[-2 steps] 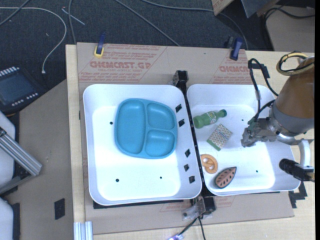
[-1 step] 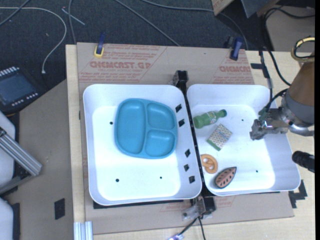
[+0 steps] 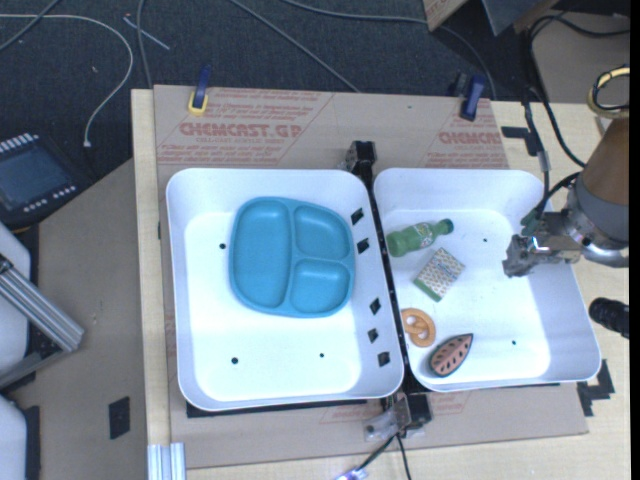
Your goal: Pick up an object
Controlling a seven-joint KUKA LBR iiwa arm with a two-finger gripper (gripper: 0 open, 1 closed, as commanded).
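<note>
**Gripper over the right bin's right edge, four items in the bin**

The gripper (image 3: 522, 255) hung over the right side of the right bin (image 3: 500, 190), near that bin's right edge. Nothing showed between its tips. Whether the jaws stood wide or narrow could not be told from the slanted overhead view. The arm (image 3: 606, 193) came in from the right, grey at the wrist.

Left of the gripper, well apart from it, four small things lay in the right bin's left half. A green bottle (image 3: 418, 235) lay on its side toward the upper left corner. Just below it sat a small speckled box (image 3: 439, 272), tilted. Lower, close to the bin's left edge, lay a pretzel (image 3: 417, 325). Beside that, toward the bottom edge, lay a brown oval item (image 3: 451, 354).

The left bin (image 3: 270, 368) touched the right one along a shared middle edge. A blue divided plate (image 3: 292, 256) lay flat in its upper middle.

Both bins rested on a brown board (image 3: 300, 118), clamped at its far edge by two blue clips.
</note>
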